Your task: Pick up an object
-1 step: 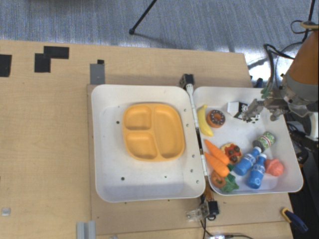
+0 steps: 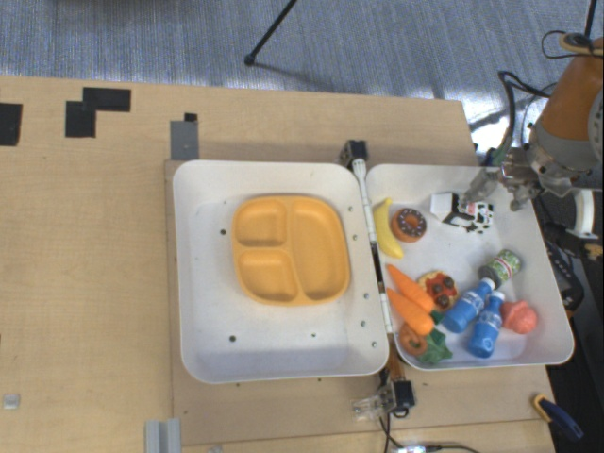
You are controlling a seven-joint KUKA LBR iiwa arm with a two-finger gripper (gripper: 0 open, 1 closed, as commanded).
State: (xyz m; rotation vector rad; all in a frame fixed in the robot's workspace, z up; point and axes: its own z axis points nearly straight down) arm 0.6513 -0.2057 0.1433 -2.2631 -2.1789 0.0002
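Arm is reaching in at upper right; end effector (image 2: 500, 179) is hovering over the back right corner of the right bin (image 2: 557, 343), fingers apart, gripping nothing. Right bin is holding the objects: banana (image 2: 385, 228) along its left wall, donut (image 2: 409, 223) beside it, black-and-white toy (image 2: 469, 213) just below the end effector, carrots (image 2: 411, 300), two blue bottles (image 2: 477, 317), green-labelled bottle (image 2: 500, 269), pink ball (image 2: 520, 317). Left bin (image 2: 203, 347) is carrying an orange divided plate (image 2: 288, 250). Both bins are sitting on the counter (image 2: 85, 281)
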